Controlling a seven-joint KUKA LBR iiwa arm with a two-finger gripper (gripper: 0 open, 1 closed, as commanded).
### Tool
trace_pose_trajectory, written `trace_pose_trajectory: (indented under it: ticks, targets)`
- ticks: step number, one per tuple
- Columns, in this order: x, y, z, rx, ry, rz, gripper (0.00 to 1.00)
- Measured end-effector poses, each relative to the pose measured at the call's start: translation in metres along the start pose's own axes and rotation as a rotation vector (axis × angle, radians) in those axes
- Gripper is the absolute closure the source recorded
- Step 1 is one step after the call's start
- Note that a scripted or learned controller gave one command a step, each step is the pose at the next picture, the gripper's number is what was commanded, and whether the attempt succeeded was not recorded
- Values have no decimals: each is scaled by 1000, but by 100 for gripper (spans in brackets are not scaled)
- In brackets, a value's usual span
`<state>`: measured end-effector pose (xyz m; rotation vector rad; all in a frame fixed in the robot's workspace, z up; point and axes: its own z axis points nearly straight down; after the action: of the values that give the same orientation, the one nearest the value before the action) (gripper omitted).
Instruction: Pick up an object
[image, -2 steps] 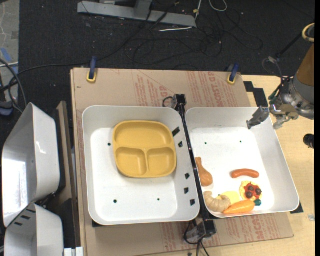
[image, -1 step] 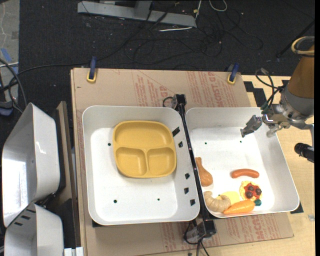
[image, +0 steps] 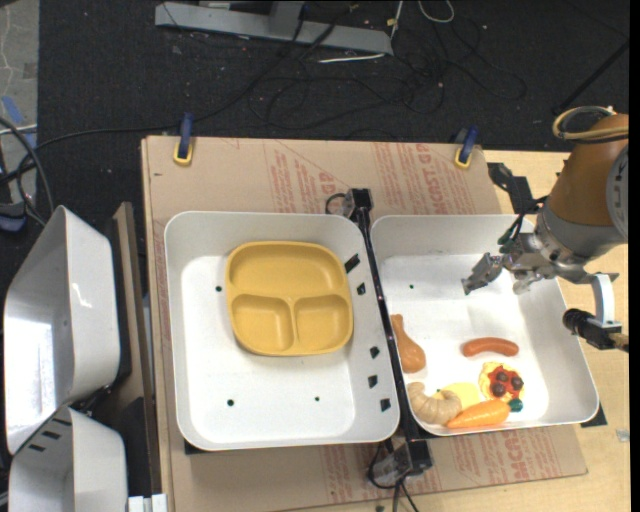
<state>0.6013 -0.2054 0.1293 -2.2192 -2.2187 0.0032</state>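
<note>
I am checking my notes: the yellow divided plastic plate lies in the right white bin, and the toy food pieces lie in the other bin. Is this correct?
Not quite. The camera view shows the yellow divided plastic plate in the left white bin, and the toy food pieces lie in the other bin, the right one.

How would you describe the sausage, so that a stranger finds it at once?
Look in the right bin, on its white floor toward the near right side. The sausage lies alone there, just above the food pile; it is the only smooth, reddish-orange, rod-shaped item.
</note>
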Motion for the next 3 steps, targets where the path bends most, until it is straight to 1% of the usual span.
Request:
trace_pose_trajectory:
  ticks: [1,2,3]
  targets:
    - [1,0,39,-2,-1,0,0]
    - [1,1,27,-5,-2,0,100]
    - [4,6,-35,-8,-3,-4,100]
